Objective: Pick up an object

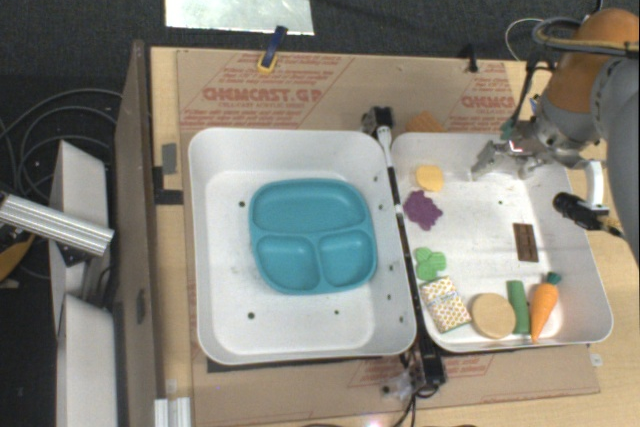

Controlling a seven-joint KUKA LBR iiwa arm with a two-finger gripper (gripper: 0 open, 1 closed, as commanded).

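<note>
Gripper (497, 158) low over right bin (590, 315) rear.

Probably a robotics lab, cardboard-lined bench (300, 85), two white bins (215, 245), loose cables (50, 130)

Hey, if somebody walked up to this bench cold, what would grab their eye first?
Probably the blue divided plate, sitting alone in the middle of the left bin. Next, the scatter of small toy foods in the right bin: a carrot, a round cookie and purple grapes, mostly toward the near edge. Then the grey arm with its claw over that bin's far right corner.
</note>
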